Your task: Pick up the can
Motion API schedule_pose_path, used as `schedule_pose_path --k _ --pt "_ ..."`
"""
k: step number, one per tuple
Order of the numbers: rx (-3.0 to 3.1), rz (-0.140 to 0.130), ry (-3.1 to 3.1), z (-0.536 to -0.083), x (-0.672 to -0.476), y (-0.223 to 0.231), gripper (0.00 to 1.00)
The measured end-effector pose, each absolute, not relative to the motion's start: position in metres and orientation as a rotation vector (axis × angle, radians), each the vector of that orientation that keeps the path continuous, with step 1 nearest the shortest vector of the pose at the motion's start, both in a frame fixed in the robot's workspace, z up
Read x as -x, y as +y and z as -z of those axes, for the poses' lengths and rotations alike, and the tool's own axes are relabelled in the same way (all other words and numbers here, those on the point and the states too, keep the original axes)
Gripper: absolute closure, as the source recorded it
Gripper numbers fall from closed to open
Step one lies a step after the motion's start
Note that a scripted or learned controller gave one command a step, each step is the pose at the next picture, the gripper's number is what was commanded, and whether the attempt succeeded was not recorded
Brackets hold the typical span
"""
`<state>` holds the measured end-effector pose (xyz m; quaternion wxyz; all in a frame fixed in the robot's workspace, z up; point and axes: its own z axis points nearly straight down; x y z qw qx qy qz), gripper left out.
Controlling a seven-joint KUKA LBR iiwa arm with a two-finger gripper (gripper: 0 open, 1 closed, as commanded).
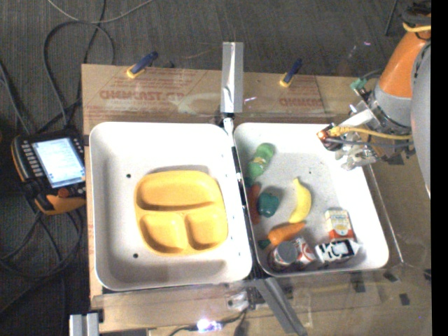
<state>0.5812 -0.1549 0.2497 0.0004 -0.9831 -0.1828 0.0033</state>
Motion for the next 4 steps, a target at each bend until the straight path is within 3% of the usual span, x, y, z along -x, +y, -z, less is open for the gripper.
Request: schedule_pose_path --k 1,2,3,4 --pt "3.1 -0.009 -0.527 -0.232 -0.642 -0.129 1.0" --pt "3.058 -0.01 -0.703 -0.127 -0.581 -0.114 1.0" --pt "3.085 -0.009 -0.579 -0.182 -0.571 -0.088 1.0" --pt "3.124 -0.008 -0.32 -0.229 -0.603 -0.074 1.0"
